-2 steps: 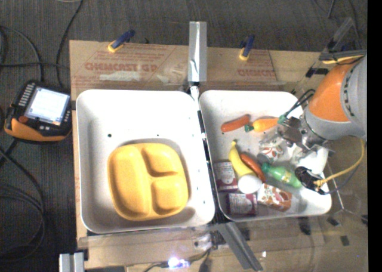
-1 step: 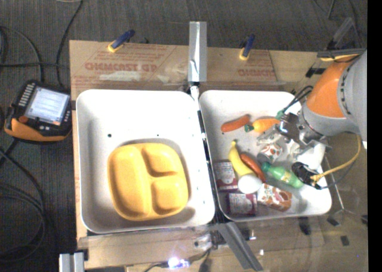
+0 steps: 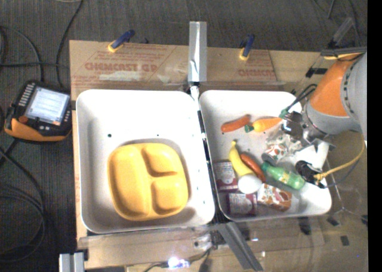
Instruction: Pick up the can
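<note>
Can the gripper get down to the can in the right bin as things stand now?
Probably yes. The gripper hangs just above the can, which lies at the top of the pile with nothing over it. The green bottle and red pepper crowd its lower side, so a clean grasp looks tight.

Arm (image 3: 341,95) in from right, wrist bent down, low.

The arm (image 3: 343,95) is cut off at the picture's right edge, so only its orange band and grey wrist show. The pincer (image 3: 296,136) sits low by the right bin's (image 3: 250,95) right wall in a dark tangle, too muddled to read. The can (image 3: 274,153) below it is half covered and blurred. Two dark packets (image 3: 225,176) at the bin's near left corner have labels too small to read
</note>
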Robot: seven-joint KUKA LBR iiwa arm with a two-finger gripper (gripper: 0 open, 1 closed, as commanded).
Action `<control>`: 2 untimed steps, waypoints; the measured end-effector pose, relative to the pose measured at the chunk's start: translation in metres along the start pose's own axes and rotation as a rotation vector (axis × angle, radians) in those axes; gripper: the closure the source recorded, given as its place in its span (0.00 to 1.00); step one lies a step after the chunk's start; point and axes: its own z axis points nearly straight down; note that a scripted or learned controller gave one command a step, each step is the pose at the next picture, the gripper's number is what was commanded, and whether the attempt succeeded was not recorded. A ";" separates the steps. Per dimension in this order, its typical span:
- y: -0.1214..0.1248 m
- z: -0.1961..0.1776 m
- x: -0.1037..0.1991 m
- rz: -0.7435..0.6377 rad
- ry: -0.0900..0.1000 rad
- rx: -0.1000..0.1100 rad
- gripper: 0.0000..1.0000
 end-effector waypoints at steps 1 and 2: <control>-0.013 0.005 0.018 -0.142 -0.014 -0.016 1.00; -0.011 -0.127 0.087 -0.268 -0.010 0.011 1.00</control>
